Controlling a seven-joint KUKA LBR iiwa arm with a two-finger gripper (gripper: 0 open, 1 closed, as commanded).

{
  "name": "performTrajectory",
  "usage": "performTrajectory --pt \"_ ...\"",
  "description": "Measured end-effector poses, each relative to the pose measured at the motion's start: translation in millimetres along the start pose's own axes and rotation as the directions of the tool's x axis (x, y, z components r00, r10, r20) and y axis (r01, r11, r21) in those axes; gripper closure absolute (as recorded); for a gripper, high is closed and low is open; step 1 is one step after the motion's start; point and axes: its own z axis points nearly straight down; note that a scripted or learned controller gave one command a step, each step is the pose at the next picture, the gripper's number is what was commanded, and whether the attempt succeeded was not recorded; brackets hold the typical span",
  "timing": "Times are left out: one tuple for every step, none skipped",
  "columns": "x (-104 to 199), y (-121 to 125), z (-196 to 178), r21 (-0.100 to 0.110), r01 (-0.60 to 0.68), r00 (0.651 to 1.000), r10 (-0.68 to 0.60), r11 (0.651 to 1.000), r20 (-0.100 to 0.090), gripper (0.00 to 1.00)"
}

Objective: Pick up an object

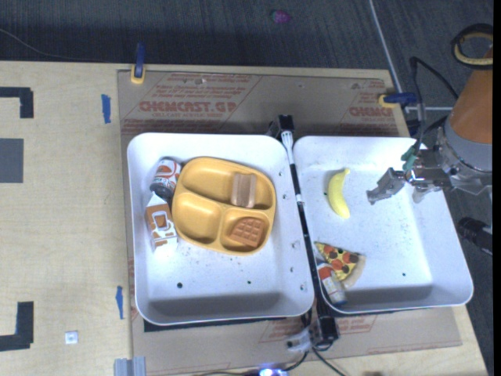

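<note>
I am hovering my gripper (389, 185), open and holding nothing, just right of the banana (338, 193), judging it light, smooth, best pinched across its middle.

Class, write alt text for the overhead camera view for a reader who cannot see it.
A robot arm's tool hovers over the right bin, right of a banana; a toy pizza slice lies nearer the front. The left bin holds a yellow divided tray.

Even overhead light is washing the 2 shallow white plastic bins (407, 280), casting soft shadows; detail is looking slightly grainy.
</note>
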Motion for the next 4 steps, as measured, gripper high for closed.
performTrajectory --pt "-17 -36 118 0.001 -0.001 1.000 0.001 1.000 0.000 0.00" --pt "-1 -47 156 -0.010 -0.002 1.000 0.002 1.000 0.001 0.00" --pt "-4 -44 145 -0.022 -0.004 1.000 0.005 1.000 0.010 1.00" --pt "-4 -45 145 -0.021 -0.004 1.000 0.005 1.000 0.010 0.00"
